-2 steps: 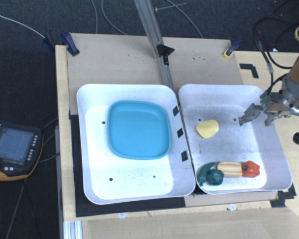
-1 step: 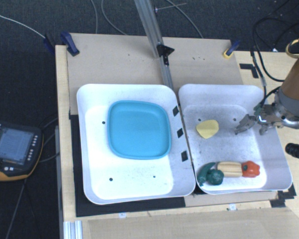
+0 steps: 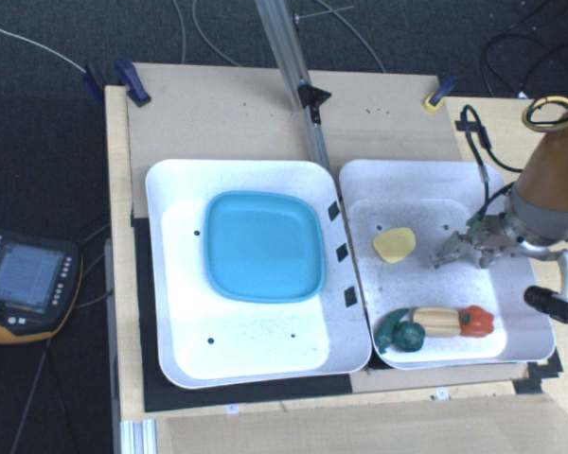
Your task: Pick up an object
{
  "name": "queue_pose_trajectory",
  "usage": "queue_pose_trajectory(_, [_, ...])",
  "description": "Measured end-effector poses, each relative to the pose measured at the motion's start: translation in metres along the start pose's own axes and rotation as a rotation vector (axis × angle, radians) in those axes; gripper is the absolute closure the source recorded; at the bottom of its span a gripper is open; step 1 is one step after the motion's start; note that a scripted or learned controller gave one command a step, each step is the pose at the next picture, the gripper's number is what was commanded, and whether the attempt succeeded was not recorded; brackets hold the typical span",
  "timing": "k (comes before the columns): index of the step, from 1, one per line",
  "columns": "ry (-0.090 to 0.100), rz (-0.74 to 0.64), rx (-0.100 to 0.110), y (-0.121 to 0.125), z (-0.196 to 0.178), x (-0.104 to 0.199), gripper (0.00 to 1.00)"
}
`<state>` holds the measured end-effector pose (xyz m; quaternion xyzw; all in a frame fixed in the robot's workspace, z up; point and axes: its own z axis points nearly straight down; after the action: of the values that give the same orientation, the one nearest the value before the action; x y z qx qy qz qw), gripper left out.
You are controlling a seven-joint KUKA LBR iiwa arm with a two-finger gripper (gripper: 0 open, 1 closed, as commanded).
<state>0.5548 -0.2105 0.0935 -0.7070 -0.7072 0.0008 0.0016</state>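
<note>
The right bin (image 3: 426,183) holds a pale yellow lump (image 3: 395,244) near its middle. Along its front edge lie a dark green round piece (image 3: 400,334), a tan cylinder (image 3: 436,322) and a red piece (image 3: 476,321) in a row. My gripper (image 3: 462,256) hangs low over the right bin, to the right of the yellow lump and above the row at the front. Its fingers are spread open with nothing between them. The orange band of the arm (image 3: 554,173) rises behind it at the right edge.
The left bin (image 3: 175,282) carries a blue square plate (image 3: 264,245). A metal pole (image 3: 286,36) slants down to the gap between the bins. A black cable (image 3: 475,135) loops by the arm. A handheld pendant (image 3: 24,282) lies off the bench, left.
</note>
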Motion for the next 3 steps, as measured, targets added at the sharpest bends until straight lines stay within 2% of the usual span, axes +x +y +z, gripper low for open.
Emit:
queue_pose_trajectory(1, [-0.001,0.000,-0.005,0.002,-0.013,0.000,1.00])
queue_pose_trajectory(3, [-0.002,-0.001,-0.008,0.013,-0.130,0.005,1.00])
